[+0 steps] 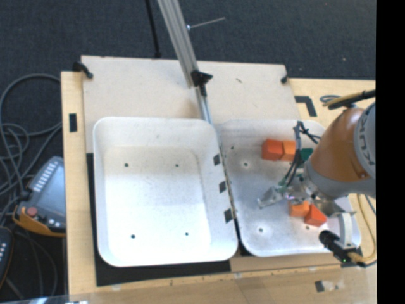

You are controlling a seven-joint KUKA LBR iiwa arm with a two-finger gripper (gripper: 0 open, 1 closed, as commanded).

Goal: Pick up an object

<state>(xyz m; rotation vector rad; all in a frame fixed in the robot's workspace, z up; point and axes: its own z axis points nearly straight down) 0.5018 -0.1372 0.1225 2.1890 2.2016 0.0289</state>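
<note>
Reaching into the right bin [253, 239] from the right, the arm [338, 154] hangs low over the bin's middle, its orange band bulking above the wrist and hiding much of what lies beneath. The gripper [273, 197] points left and slightly down, close to the bin floor; you cannot tell from this slant whether its fingers are open or closed, and nothing shows between them.

You have 2 candidates in that bin. An orange block [279, 149] sits toward the far side, well apart from the gripper. A second orange block [308, 213] lies nearer, just right of the gripper and partly under the wrist.

To do this step well, pick 1 block and commit. The far one looks the cleaner choice, since it stands free of the cables [297, 160]. Centre over it, square up to its flat sides, and descend straight so it is not nudged aside. The left bin [101, 170] on the tabletop [73, 189] needs no attention.
</note>
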